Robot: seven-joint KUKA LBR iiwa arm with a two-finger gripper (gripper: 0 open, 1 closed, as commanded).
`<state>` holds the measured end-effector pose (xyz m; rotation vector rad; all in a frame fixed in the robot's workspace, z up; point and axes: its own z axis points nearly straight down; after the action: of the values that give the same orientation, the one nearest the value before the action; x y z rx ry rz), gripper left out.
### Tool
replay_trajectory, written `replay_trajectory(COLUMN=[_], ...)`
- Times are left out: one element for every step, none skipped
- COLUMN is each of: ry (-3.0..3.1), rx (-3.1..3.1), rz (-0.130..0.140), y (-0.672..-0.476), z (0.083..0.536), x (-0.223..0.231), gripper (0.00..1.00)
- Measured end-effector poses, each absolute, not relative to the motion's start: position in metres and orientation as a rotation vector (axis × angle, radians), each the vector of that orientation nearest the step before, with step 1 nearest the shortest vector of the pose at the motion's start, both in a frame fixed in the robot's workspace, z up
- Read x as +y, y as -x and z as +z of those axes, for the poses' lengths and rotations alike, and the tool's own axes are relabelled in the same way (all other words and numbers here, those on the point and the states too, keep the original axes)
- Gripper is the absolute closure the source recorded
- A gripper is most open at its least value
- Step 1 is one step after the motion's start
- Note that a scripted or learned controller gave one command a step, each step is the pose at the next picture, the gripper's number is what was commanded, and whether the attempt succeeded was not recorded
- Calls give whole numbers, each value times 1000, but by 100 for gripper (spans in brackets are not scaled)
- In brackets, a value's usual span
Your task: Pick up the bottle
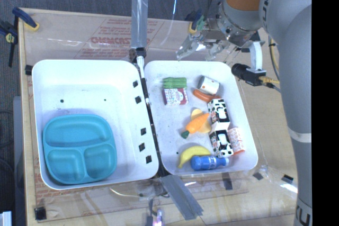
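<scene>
The bottle is blue with a white cap and lies on its side at the front edge of the right bin, just right of a banana. My gripper hangs over the back rim of that bin, far from the bottle. Its pale translucent fingers are spread open and hold nothing.
The right bin also holds a green and red carton, a white can, an orange carrot, two cow-patterned cartons and an orange packet. A blue divided plate lies in the left bin.
</scene>
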<state>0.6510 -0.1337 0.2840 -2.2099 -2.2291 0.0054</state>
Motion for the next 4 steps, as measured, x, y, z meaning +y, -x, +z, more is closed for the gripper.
replay_trajectory(ry=[2436, 2393, 2517, 2444], rx=[-1976, -2031, -1873, -1973], rz=[7, 7, 10, -5], y=[-630, -561, -505, -503], z=[230, 227, 142, 94], x=[-56, 44, 105, 184], gripper=[0, 0, 0, 0])
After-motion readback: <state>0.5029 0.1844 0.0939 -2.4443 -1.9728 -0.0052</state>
